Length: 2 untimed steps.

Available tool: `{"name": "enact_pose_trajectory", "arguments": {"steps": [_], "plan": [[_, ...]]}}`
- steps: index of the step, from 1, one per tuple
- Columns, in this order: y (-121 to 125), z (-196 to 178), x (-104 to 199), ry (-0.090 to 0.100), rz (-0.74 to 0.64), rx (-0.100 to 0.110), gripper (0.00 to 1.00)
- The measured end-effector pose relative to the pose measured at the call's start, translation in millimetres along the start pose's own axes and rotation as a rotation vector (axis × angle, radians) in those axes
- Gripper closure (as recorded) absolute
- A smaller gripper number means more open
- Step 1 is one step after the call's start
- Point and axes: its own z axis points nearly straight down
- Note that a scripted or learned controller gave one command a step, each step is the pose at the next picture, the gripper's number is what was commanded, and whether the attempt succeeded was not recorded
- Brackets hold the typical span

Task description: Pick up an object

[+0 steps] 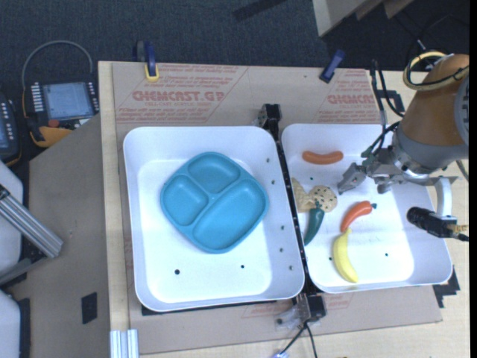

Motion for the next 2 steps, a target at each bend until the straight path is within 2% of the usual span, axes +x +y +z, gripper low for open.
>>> {"name": "enact_pose_trajectory", "arguments": {"steps": [1,2], "plan": [[1.2,-13.3,-0.7,-0.003,0.000,-0.007,1.00],[10.2,-73.2,-4.6,-0.004,-0.001,-0.013,1.00]]}}
